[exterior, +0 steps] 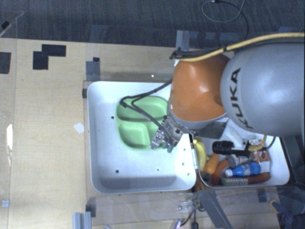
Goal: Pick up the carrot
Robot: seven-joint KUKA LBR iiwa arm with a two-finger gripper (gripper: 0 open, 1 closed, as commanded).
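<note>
The carrot (211,164), a short orange piece, lies in the right bin (285,175) near its left wall, between a yellow banana (200,154) and a red item (219,172). My gripper (161,140) hangs over the left bin (97,142), at the right edge of a green divided tray (139,120). It is about a hand's width left of the carrot, across the wall between the bins. The arm's orange band and grey body hide much of the right bin.
The right bin also holds a black tool (229,148), a blue-capped bottle (244,170) and a long reddish item (255,178), all crowded together. A black cable (138,104) runs from the wrist across the green tray.
</note>
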